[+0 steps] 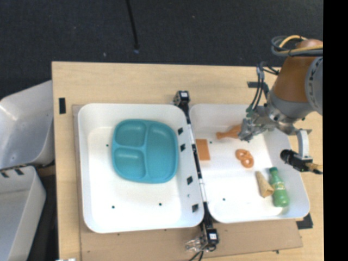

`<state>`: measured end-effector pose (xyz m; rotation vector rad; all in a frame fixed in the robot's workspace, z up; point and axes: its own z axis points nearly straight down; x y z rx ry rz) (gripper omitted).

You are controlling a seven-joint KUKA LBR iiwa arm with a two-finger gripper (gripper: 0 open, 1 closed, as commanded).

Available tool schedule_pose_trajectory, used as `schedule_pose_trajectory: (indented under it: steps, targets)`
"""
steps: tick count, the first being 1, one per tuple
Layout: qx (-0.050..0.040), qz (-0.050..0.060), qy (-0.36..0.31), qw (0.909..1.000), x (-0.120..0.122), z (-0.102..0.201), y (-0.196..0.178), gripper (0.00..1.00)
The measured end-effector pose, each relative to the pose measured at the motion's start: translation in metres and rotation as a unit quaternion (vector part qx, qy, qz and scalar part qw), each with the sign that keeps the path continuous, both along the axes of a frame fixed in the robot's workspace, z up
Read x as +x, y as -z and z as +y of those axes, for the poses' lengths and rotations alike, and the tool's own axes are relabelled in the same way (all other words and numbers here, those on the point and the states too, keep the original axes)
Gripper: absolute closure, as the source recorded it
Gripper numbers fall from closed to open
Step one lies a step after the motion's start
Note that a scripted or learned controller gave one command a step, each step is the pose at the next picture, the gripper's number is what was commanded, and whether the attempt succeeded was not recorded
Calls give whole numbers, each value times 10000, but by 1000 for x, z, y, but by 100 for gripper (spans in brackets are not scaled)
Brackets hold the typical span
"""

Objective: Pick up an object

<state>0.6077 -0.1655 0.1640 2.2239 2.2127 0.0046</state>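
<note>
Arm (296,86): grey with an orange band, reaching in from the right and bent down over the right bin's far side.
Gripper (247,132): low over the right bin (239,205), near its far edge; the dark tips sit right at the carrot's right end. Whether they are spread or closed, and whether they grip anything, I cannot tell; the metal parts merge into one dark mass.
Carrot (229,133): small orange piece, tapered, lying flat with its narrow end pointing left; immediately left of the gripper, touching it or just short of it, I cannot say which.
Pretzel (245,157): orange-brown ring-like twist, lying flat just below the gripper, apart from it.
Block (203,149): flat orange-brown rectangle, long side running away from the camera, down and to the left of the gripper, near the bin's left wall.
Cone (265,184): tan, short, lying well below the gripper and slightly right, just beside the bottle.
Bottle (279,188): green, lying on its side, narrow neck toward the gripper, on the cone's right.
Plate (145,149): teal, rounded square with three compartments, resting in the left bin (98,200), far left of the gripper.
Worktop (136,80): pale wood, carrying both white bins side by side.
</note>
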Motion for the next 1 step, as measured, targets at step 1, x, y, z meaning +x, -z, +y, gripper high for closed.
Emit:
schedule_pose_trajectory:
  steps: [1]
  targets:
    - [-8,-12,0,10000,-3,-10,-58,100]
